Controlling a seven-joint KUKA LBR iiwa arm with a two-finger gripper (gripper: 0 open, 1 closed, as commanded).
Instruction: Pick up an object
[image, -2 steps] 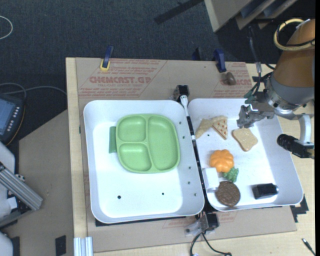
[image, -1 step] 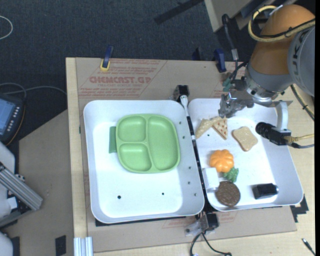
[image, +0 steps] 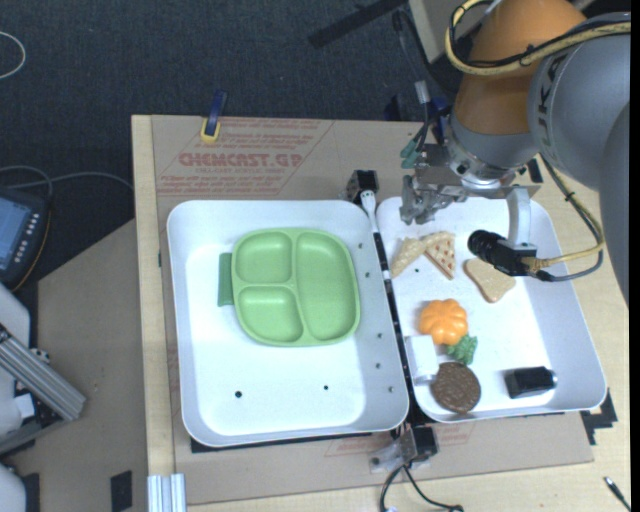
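Claw (image: 420, 205), grip state unclear, hovers just above tan triangular sandwich wedge (image: 425, 252) in right bin (image: 570, 330)

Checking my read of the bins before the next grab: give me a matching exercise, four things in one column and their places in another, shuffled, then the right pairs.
Things:
1. green divided plate
2. orange pumpkin
3. brown round patty
4. black block

Places:
A. right bin, near front edge, just below the green sprig
B. right bin, front right corner
C. left bin, middle
D. right bin, middle, below the sandwich wedges

Pairs: 1-C, 2-D, 3-A, 4-B
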